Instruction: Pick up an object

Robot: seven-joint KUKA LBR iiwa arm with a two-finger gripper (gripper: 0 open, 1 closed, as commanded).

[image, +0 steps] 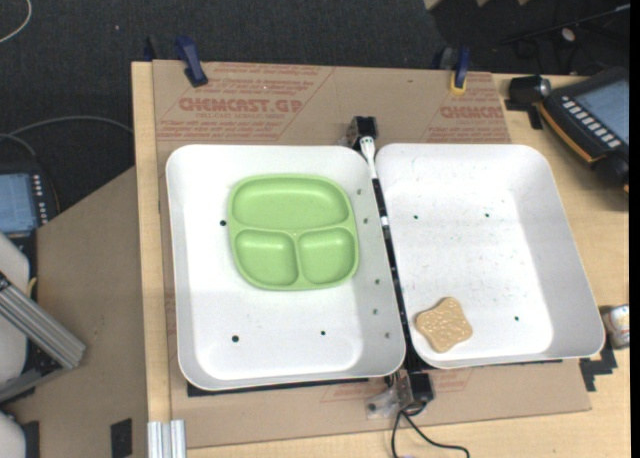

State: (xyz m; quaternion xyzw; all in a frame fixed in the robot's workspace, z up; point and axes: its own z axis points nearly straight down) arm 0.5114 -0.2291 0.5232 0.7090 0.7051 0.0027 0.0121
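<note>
A green divided plate (294, 231) with three compartments lies flat in the left white bin (205, 326), toward its upper middle. A tan, flat cracker-like piece (444, 325) with a wavy outline rests in the right white bin (520, 206), near its front left corner.
The two bins sit side by side on a cardboard sheet (250, 101) clamped to the bench at the back by a blue clamp (190, 61) and a yellow-and-blue clamp (459, 71). A black tablet-like device (590, 116) lies beyond the right bin. Cables (405, 411) run out at the front between the bins.
</note>
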